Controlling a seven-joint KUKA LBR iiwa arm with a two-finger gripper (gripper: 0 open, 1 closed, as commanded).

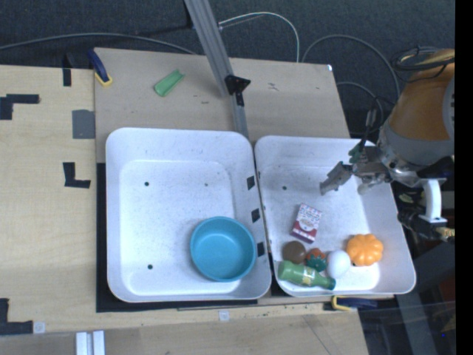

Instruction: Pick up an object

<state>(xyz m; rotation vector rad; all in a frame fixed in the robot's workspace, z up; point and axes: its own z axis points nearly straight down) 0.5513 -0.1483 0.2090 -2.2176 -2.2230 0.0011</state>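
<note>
My gripper (347, 177) hangs over the upper right part of the right bin (288, 154), its fingers spread open with nothing between them. Below it lies a small red and white carton (307, 222). Along the bin's front edge sit a brown ball (294, 251), a green bottle (304, 275), a white egg (338, 263), a small orange and green piece (317, 258) and an orange pumpkin (365, 249). A blue bowl (222, 248) rests in the left bin (148, 161) near its front right corner.
A grey pole (214, 43) slants across the bench behind the bins. A green block (168, 83) and a blue and yellow clamp (99, 68) lie on the board beyond the left bin. Cables loop at the back right.
</note>
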